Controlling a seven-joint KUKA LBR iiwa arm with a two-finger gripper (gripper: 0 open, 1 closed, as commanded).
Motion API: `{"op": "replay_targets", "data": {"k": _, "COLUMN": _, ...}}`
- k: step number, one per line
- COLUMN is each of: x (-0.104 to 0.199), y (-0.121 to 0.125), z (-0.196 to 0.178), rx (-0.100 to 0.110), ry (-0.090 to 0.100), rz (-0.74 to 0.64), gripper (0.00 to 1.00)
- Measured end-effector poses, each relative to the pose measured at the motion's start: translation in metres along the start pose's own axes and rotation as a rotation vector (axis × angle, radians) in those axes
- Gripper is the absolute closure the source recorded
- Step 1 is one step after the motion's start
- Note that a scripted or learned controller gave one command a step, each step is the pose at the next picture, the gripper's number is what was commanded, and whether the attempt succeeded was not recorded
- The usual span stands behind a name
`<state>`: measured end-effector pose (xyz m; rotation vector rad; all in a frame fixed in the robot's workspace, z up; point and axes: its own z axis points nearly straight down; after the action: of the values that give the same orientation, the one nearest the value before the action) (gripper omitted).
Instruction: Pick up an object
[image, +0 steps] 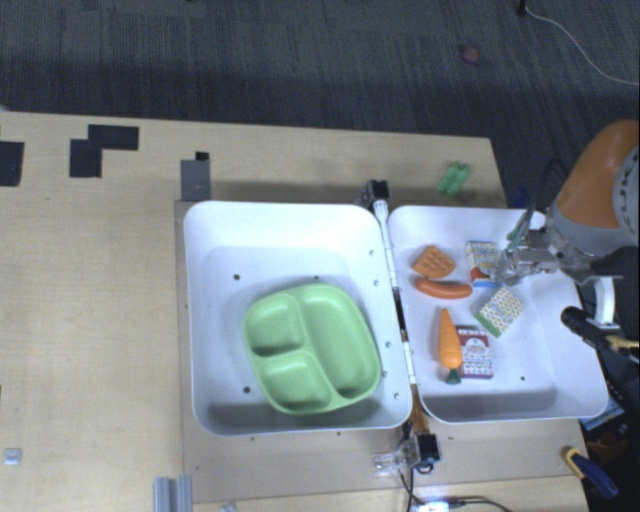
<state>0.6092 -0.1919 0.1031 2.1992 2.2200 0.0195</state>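
Pale wooden bench (90, 330) against dark carpet floor (300, 60)

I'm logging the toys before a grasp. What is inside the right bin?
The right bin holds a carrot, a hot dog, a waffle and small packets. The gripper covers whatever lies beneath it.

Glossy green plastic tray (312, 347), pale wooden bench (90, 330)
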Motion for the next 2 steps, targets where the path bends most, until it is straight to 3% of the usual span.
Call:
{"op": "replay_targets", "data": {"k": 1, "x": 0.0, "y": 0.0, "z": 0.001, "rx": 0.001, "ry": 0.0, "rz": 0.0, "gripper": 0.0}}
{"op": "replay_targets", "data": {"k": 2, "x": 0.007, "y": -0.027, "z": 0.017, "rx": 0.016, "ry": 0.002, "rz": 0.007, "gripper": 0.0}}
